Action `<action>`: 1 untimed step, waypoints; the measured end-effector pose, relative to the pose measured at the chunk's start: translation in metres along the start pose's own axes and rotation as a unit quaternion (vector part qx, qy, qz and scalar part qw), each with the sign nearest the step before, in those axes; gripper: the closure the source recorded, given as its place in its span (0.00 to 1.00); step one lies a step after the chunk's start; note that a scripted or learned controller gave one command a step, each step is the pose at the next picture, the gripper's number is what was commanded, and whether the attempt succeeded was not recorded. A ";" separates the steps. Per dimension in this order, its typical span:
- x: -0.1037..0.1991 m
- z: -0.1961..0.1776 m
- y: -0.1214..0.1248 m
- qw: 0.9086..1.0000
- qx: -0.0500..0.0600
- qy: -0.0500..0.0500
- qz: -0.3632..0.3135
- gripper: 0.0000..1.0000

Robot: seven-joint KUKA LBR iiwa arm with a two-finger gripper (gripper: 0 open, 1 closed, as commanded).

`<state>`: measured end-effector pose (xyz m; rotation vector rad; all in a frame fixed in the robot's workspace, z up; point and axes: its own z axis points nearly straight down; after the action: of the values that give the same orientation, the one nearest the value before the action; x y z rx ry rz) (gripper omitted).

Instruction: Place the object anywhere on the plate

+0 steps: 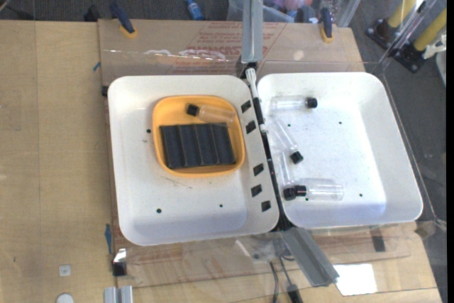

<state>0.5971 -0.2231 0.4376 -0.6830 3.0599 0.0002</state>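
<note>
Camera view looks down on two bins. One clear vial (210,112) with a black cap already lies on the yellow plate (164,114) in the left bin (128,152), at twelve o'clock above a dark ribbed block (197,145). Three more vials, at what seem (292,103), (287,145) and (314,191), lie in the right bin (369,152). The claw's state I cannot tell. Judged so, placing looks done; next would be picking another vial.

Two white bins (142,223) were counted, and one orange plate (162,113). Four capped clear vials (316,191) were seen. One ridged black block (197,145) was counted.
</note>
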 end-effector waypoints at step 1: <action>-0.002 -0.013 0.000 1.000 0.003 -0.005 0.002 1.00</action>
<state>0.5986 -0.2227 0.4506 -0.6755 3.0496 -0.0043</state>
